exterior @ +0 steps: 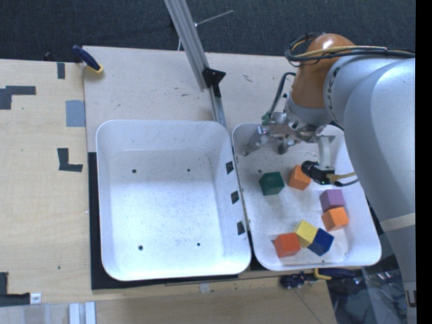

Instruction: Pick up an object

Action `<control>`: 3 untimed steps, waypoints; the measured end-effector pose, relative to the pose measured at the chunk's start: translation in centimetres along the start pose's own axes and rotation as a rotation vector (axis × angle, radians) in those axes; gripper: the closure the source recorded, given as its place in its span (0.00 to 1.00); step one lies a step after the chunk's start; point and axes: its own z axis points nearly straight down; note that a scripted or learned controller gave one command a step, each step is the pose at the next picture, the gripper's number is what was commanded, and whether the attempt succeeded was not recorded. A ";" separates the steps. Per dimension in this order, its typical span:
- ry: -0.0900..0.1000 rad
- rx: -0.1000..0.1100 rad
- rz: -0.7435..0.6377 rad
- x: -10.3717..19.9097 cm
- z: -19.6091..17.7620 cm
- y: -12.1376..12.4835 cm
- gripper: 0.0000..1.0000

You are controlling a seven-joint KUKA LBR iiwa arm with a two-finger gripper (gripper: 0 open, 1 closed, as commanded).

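Lying just below the jaws, their state unclear: green cube (271, 183).

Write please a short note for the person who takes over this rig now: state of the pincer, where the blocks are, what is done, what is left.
Pincer: over the far end of the right bin, nothing seen between its fingers.
Blocks, all in the right bin: green block, orange block, purple block, second orange block, yellow block, blue block, red block.
Done: nothing picked yet.
Left: grasp and lift one; green is probably nearest.
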 end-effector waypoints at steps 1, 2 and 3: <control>0.001 -0.002 -0.001 0.1 -1.2 0.1 1.00; 0.000 -0.016 0.000 0.0 -7.6 -0.1 1.00; 0.000 -0.015 0.001 -0.7 -12.8 -0.7 1.00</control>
